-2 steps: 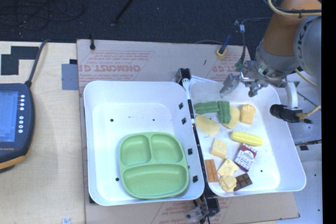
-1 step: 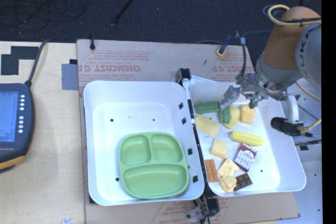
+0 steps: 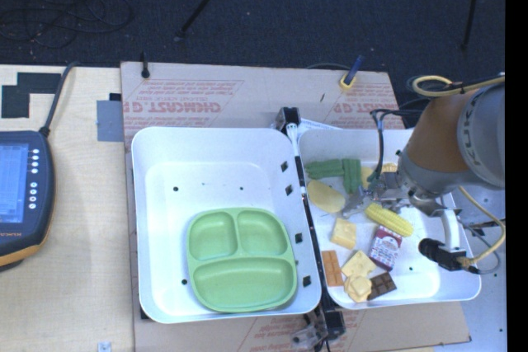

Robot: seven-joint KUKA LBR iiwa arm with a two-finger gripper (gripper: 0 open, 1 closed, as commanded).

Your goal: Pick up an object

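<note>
Down in the right bin (image 3: 462, 286), the loose objects lie clustered toward its left half. A yellow corn cob (image 3: 388, 218) lies tilted near the middle, just beside the end effector (image 3: 373, 195), which sits low among the items. Whether it is apart or together cannot be made out, and nothing can be seen clamped in it. A green block (image 3: 334, 170) lies near the bin's far wall, with a pale yellow round piece (image 3: 325, 196) just in front of it. Closer to the camera are a yellow cheese-like wedge (image 3: 344, 233), a small red packet (image 3: 384, 247), an orange-brown bar (image 3: 331, 266), a further yellow wedge (image 3: 357, 265) and a dark chocolate-like square (image 3: 382, 285).

The grey arm (image 3: 462, 140), with its orange band, comes in from the right above the bin, cables looping around it.

The left bin (image 3: 157, 218) holds a green divided tray (image 3: 241, 259) with three compartments, lying flat. Both bins rest on cardboard on the desk (image 3: 66, 276), and a teach pendant (image 3: 21, 194) lies at the desk's left edge.
</note>
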